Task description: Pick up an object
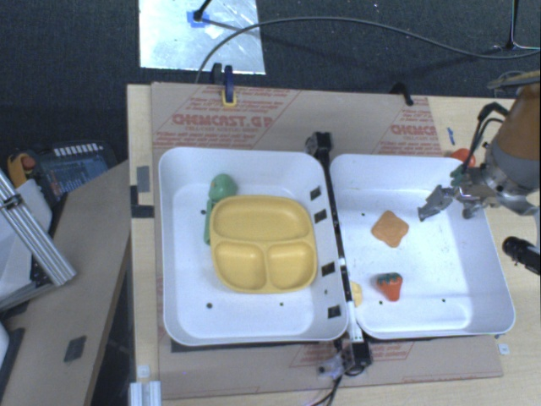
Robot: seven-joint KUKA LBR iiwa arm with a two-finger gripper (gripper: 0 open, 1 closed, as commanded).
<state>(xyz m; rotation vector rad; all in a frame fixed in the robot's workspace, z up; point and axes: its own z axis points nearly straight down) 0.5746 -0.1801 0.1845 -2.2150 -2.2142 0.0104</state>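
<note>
In the right bin (482, 311) lies a flat orange-tan piece (390, 228) near the middle, and a small red and green toy vegetable (389, 285) sits closer to the front. A small yellow bit (356, 293) rests against the bin's left wall. My gripper (448, 201) hangs over the right bin's back right part, to the right of the orange-tan piece and apart from it. Its two grey fingers (433, 205) are spread, with nothing between them.
The left bin (177, 311) holds a yellow divided plate (262, 244) with a green object (218, 194) half hidden behind its back left edge. A black divider (325, 201) runs between the bins. Cardboard lies under both; a grey bench corner stands at left.
</note>
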